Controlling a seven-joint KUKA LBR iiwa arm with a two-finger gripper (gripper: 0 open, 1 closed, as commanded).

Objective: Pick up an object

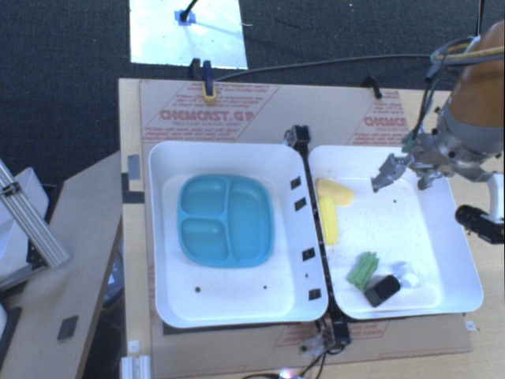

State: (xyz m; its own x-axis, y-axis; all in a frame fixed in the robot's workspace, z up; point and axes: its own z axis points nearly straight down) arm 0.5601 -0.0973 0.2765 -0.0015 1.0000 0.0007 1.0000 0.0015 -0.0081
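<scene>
My gripper (pixel 406 178) hangs over the far part of the right bin (pixel 442 212), open, with nothing between its fingers. A yellow banana-like piece (pixel 328 219) lies along the bin's left wall, and a second yellow piece (pixel 334 190) sits at its far end, left of the gripper. At the bin's near side lie a green object (pixel 364 269), a black block (pixel 383 290) touching it, and a small pale object (pixel 405 274) just to their right.
The left bin (pixel 173 172) holds a blue divided plate (pixel 226 220). A black divider with clips (pixel 304 212) runs between the bins. A dark fitting (pixel 479 223) sits over the right bin's right rim. Cables cross the board behind the bins.
</scene>
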